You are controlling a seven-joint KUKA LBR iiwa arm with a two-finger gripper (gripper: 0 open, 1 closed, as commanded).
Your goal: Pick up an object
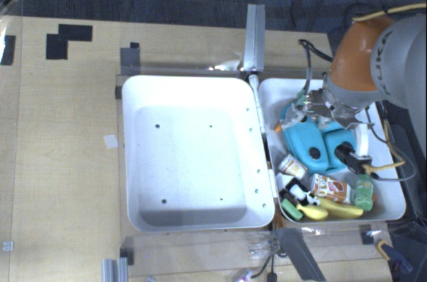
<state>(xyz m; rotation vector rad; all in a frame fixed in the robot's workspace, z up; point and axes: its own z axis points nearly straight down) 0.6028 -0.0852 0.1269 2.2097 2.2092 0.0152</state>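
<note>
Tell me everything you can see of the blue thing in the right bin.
The blue thing is bright cyan, blocky and smooth, plastic by the look, with a dark round spot on top. It lies in the middle of the right bin, far edge hidden under the arm. A small tan can rests against its near left corner; an orange-and-white carton lies by its near edge.

Even overhead light, soft shadows, slight blur

Glossy white plastic bins (193, 161), matt pale wooden bench (60, 161)
</note>
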